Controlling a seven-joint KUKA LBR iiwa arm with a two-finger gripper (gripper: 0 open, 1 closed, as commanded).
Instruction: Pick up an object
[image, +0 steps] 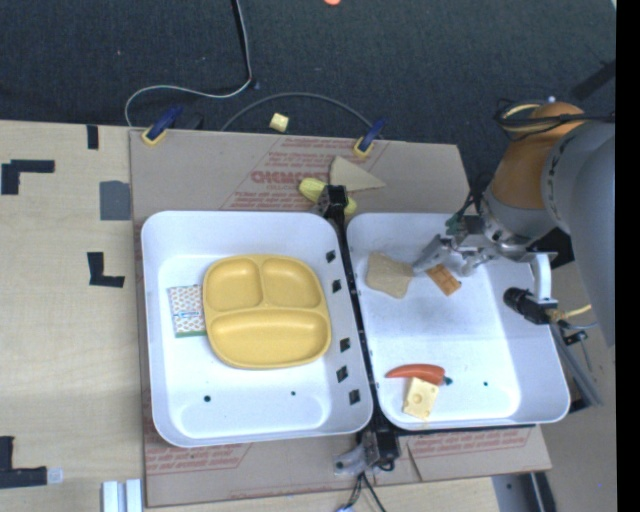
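The right bin (520, 330) holds a tan bread-like slice (388, 275), a small orange-brown block (446, 282), a red pepper (414, 372) and a yellow cheese wedge (421, 399). My gripper (446, 258) hangs low over the upper part of this bin. It is just above the orange-brown block and a little to the right of the tan slice. Nothing is visibly held in it. The grey arm with its orange band comes in from the upper right.
The left bin (165, 400) holds a yellow divided plate (267, 310) and a small patterned card (186, 309) at the plate's left. A yellow clamp (335, 198) sits where the bins meet at the back. Cables run over the dark floor behind the bench.
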